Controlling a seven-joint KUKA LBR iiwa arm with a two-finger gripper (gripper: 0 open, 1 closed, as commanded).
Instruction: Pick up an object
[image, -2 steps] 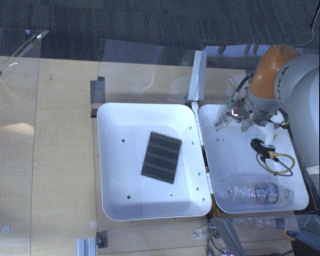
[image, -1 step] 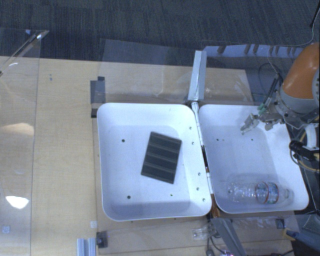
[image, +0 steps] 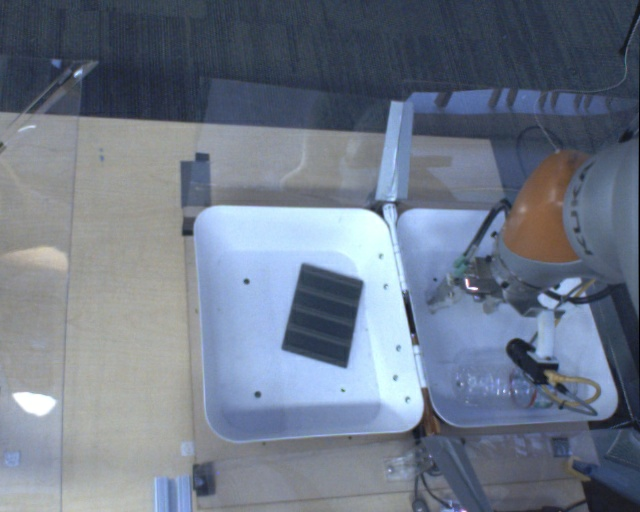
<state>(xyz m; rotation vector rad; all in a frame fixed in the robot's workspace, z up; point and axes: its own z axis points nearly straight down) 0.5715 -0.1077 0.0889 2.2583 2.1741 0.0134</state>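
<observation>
Dark ribbed block (image: 323, 315) lies flat in the left bin (image: 215, 300); clear plastic item (image: 492, 387) rests in the right bin (image: 430, 235). Your tool (image: 455, 285) hovers over that bin; its state cannot be told. Nothing appears lifted yet.

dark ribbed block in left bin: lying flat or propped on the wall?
Flat. The dark ribbed block lies on the left bin floor near its middle, ribbed face up, turned at a slant, apart from every wall.

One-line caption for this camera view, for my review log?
KUKA arm reaches over the right bin, its hand low above the floor; a dark ridged block lies in the left bin.
</observation>
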